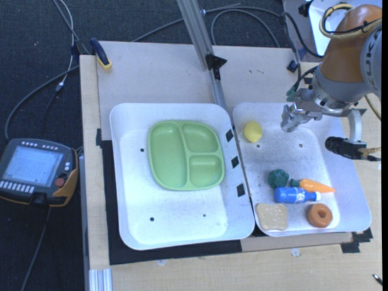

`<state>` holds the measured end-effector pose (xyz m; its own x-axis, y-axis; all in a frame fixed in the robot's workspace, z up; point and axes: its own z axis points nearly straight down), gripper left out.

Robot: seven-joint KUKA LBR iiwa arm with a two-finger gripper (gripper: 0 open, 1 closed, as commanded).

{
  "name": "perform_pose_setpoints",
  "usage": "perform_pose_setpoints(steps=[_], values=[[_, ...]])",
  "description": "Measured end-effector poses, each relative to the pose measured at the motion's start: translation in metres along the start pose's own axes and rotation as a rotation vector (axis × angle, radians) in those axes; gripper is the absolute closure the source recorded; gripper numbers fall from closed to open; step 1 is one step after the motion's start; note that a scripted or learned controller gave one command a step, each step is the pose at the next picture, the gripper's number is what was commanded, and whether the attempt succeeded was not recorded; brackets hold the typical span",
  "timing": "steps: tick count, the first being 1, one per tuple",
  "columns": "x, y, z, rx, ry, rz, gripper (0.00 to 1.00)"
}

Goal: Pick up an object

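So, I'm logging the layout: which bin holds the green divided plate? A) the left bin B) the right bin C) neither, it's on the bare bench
A: the plate lies flat in the left bin, apart from the toys in the right bin.

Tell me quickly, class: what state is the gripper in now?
Gripper: over the right bin, holding nothing visible; open or closed cannot be told.

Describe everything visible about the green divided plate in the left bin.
The green divided plate is pale green, looks like plastic, a rounded rectangle with three compartments: one long at the left, two smaller at the right. It lies flat and slightly rotated on the floor of the left bin, toward its upper middle. Nothing sits in it. The end effector is over the other bin.
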<state>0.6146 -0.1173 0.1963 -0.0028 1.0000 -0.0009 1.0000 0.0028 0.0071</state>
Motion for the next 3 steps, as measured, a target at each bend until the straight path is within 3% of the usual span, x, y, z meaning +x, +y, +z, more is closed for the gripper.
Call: perform_pose_setpoints(steps=[1, 3], values=[[-0.001, 0.002, -0.066, -0.002, -0.001, 0.001, 1.0], [0.104, 0.013, -0.046, 0.01, 0.004, -0.004, 1.0]])
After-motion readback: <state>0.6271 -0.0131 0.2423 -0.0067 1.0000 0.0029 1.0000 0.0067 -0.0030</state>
